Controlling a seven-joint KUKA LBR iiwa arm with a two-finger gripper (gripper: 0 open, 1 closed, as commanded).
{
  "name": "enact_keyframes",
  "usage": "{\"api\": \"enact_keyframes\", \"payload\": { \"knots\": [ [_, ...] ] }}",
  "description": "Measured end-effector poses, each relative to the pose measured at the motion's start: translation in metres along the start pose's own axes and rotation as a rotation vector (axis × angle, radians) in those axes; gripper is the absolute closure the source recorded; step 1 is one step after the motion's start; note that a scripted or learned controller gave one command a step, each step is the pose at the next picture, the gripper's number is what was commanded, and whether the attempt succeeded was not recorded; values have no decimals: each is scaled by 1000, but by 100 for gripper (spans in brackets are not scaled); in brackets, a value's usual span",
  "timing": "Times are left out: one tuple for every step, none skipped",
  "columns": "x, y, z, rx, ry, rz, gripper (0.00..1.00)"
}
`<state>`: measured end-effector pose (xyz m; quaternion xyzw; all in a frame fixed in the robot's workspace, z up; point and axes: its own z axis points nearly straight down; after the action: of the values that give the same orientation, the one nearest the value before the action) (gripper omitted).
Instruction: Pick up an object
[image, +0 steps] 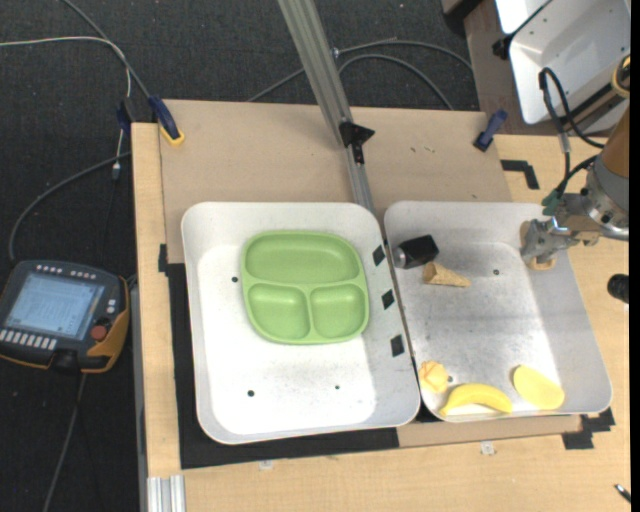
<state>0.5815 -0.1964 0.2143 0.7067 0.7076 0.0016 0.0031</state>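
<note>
Banana (476, 400) lies at the right bin's (580, 300) lower edge, between two yellow pieces, four items with the wedge (445, 277). The gripper (541, 243), partly cut off at right, can't be read as apart or together.

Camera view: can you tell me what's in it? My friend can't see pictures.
The robot's gripper hovers at the far right edge of the right bin, which holds a banana, yellow pieces and a small black object. The left bin holds a green divided plate.
</note>
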Motion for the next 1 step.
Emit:
{"api": "enact_keyframes", "payload": {
  "knots": [
    [59, -12, -5, 8, 6, -5, 100]
  ]
}}
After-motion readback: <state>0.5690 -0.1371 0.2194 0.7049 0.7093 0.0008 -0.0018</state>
